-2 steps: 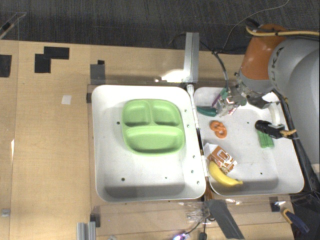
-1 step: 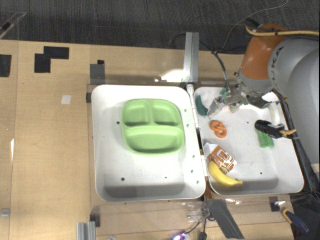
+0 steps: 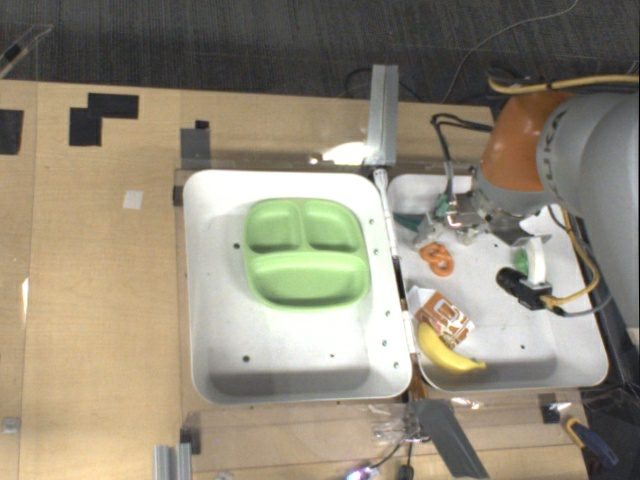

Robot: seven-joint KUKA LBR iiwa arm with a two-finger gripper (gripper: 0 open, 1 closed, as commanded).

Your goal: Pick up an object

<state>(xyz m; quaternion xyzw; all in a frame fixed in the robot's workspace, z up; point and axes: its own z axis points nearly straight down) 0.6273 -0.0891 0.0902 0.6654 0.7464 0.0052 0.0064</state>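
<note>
On the left the wooden tabletop [image 3: 90, 268] is bare. Next comes the left bin [image 3: 215, 268], and in it lies a green plate [image 3: 305, 253] with three compartments, flat and near the middle. In the right bin [image 3: 560, 338], the things are close to the left wall. A small orange pretzel-shaped thing [image 3: 436, 258] lies in the back half. Nearer the front is an orange and white packet [image 3: 448, 320], and a banana [image 3: 450, 353] is touching its front side, in the front left corner. The tool [image 3: 458, 216] hangs low over the back of this bin, just behind the pretzel-shaped thing and a little to its right. From above I cannot tell if the tool is spread or pressed together, and I see nothing held in it. The grey arm [image 3: 590, 158] reaches in from the right. I judge that the pretzel-shaped thing is the nearest one to take. It looks light and quite stiff, but it is flat and thin, so the tool should pinch across one of its loops and go down almost to the bin floor. The banana seems heavier and smooth, and it is best taken across its middle. The packet may crumple or slip.
</note>
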